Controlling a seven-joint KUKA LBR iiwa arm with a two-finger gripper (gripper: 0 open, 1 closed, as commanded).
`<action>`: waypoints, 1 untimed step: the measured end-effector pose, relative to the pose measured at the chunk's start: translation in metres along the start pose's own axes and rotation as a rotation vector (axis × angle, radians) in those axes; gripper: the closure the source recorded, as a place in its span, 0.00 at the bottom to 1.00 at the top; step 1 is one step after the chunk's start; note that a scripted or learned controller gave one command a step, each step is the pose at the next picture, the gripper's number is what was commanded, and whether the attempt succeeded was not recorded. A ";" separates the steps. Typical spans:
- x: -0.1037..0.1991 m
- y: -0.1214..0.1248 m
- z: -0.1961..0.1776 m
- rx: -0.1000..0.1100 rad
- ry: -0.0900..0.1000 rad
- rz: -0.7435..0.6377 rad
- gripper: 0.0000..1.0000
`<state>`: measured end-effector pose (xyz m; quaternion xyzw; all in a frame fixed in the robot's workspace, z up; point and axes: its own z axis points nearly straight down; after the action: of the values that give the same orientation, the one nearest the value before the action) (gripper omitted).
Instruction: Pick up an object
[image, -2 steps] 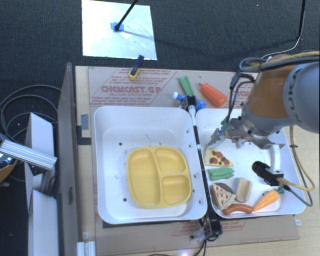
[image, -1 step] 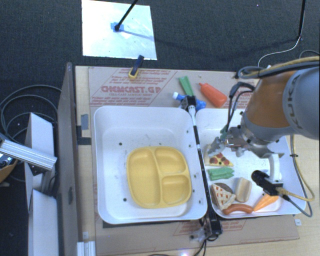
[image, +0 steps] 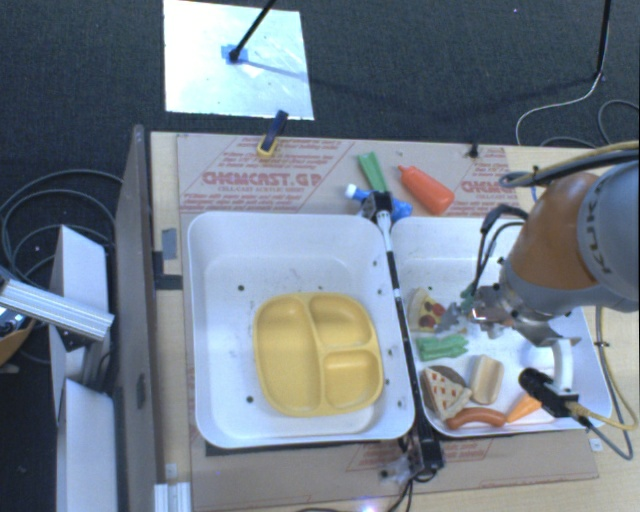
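Nothing is lifted yet: the gripper (image: 462, 312) hangs low in the right bin (image: 450, 235), just above the green toy (image: 442, 347) and pizza slice (image: 428, 310), its grip impossible to judge.

Left bin (image: 215, 300): holds a yellow tray (image: 318, 352) with three compartments, lying flat near the middle.
Bench board (image: 300, 170): printed with red lettering. On it, behind the bins: a green stick (image: 372, 171), an orange carrot toy (image: 426, 189), a blue clip (image: 398, 210) at the junction of the bins, a yellow-and-blue clamp (image: 271, 135) at the far edge.
Floor: dark carpet (image: 80, 80), a shiny sheet (image: 238, 58), coiled black cables (image: 30, 215) at the left, a white cable (image: 560, 105) at the upper right.
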<state>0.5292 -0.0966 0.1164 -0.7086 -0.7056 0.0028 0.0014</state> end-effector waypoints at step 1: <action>0.013 0.048 0.028 -0.011 0.005 -0.011 0.00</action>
<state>0.5773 -0.0837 0.0877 -0.7047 -0.7095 -0.0029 -0.0005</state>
